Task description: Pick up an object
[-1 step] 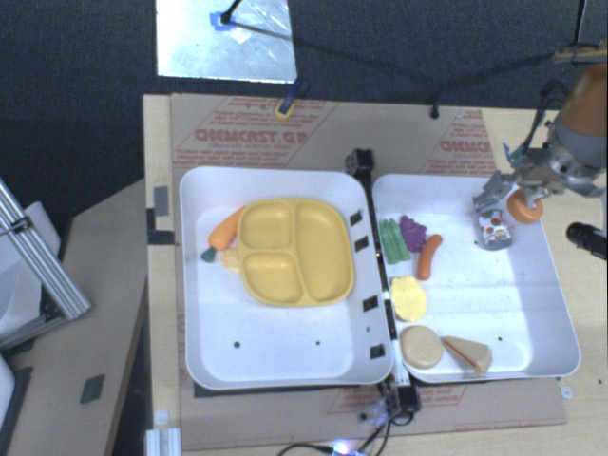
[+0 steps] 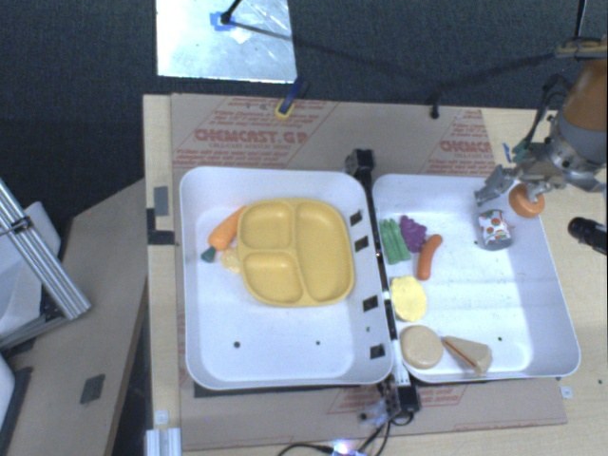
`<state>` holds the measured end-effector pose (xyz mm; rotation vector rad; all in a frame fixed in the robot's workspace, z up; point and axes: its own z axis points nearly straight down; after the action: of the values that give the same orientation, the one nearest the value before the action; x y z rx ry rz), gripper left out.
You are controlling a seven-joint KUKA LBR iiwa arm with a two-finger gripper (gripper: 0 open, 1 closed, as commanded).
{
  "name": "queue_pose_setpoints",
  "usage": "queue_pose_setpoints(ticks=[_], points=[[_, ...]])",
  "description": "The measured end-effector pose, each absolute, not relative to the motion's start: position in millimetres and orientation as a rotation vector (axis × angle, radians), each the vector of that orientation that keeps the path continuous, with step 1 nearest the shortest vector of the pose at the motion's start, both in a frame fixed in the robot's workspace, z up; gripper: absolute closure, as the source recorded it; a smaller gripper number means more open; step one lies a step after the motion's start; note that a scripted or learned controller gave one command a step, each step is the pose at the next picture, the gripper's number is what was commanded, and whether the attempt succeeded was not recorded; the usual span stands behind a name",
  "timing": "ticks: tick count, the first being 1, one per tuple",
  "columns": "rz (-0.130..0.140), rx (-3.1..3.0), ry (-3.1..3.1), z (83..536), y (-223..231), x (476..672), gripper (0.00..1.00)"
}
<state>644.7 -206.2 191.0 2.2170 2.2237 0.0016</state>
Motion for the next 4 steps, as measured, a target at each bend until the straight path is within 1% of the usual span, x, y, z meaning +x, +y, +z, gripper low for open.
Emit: queue_pose_setpoints(ticks=[1, 2, 3, 4], points=[[-0.001, 2.218, 2.225, 149.6, -205.5, 644.3, 0.00], [0.008, 2.211, 2.215, 133.4, -202.7, 648.2, 0.00], [0.012, 2.219, 2.237, 86.3, -196.5, 651.0, 0.00], [0.013, 2.208, 2.230, 100.1, -199.2, 652.7, 1.00]])
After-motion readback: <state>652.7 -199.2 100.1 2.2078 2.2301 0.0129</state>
